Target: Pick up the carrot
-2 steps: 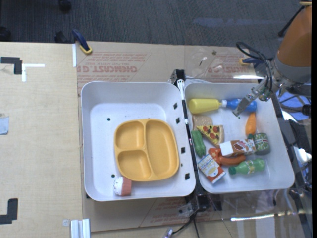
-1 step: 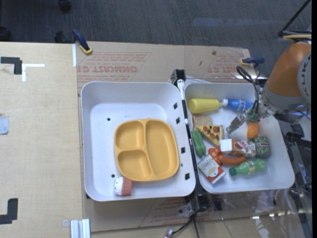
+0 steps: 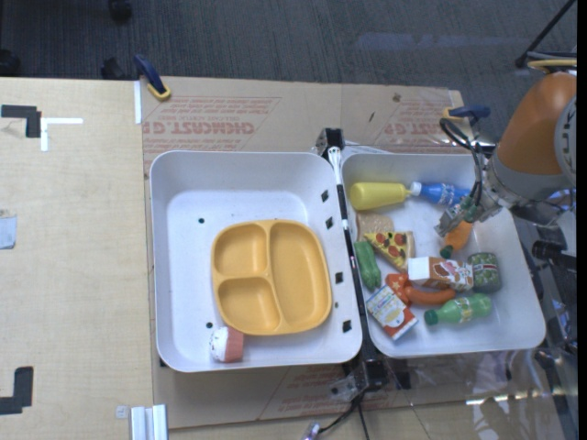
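Gripper (image 3: 461,214), at the 3 o'clock side of the right bin (image 3: 527,324), stands low over the carrot (image 3: 458,235); its fingers are masked by the wrist, so their spread cannot be told, and no object is seen between them. The carrot, an orange piece, lies just at 6 o'clock of the gripper tip, apparently touching it and resting in the bin. Judged status: approach or grasp stage; lift not yet evident, so the pick remains to be completed.

Around the carrot: green can (image 3: 484,271) at 5 o'clock, blue bottle (image 3: 442,192) at 11 o'clock, yellow mustard bottle (image 3: 378,194) at 9 o'clock, pizza slice (image 3: 390,244) and sausage (image 3: 427,294) toward 8 o'clock. The left bin (image 3: 174,273) bears a yellow divided plate (image 3: 271,276).

Legible writing: mirrored red print on the cardboard sheet (image 3: 220,125) beneath the bins, partly readable as "CHEMAZT"; the labels on the can and cartons are too small to read.
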`<state>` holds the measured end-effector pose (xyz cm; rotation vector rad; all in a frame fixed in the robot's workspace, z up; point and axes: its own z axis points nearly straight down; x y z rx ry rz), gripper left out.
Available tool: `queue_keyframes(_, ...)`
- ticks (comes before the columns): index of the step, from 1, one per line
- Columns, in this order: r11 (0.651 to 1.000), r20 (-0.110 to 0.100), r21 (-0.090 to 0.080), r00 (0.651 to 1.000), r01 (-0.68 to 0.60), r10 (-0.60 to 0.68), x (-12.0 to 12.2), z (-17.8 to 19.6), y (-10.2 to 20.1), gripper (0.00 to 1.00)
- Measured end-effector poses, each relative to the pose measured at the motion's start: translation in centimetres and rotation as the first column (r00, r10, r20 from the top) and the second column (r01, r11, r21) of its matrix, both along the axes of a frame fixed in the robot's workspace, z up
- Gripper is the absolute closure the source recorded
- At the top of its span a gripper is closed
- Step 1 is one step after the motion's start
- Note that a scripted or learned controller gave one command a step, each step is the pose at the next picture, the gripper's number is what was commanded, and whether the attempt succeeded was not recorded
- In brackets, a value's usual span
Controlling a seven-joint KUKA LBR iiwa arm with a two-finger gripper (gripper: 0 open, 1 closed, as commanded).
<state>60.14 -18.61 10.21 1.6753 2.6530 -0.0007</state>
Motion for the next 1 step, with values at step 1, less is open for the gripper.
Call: queue_keyframes(1,0.992,-0.001,0.001,0.992,0.128,-0.128,3.39,7.22,6.31,1.0)
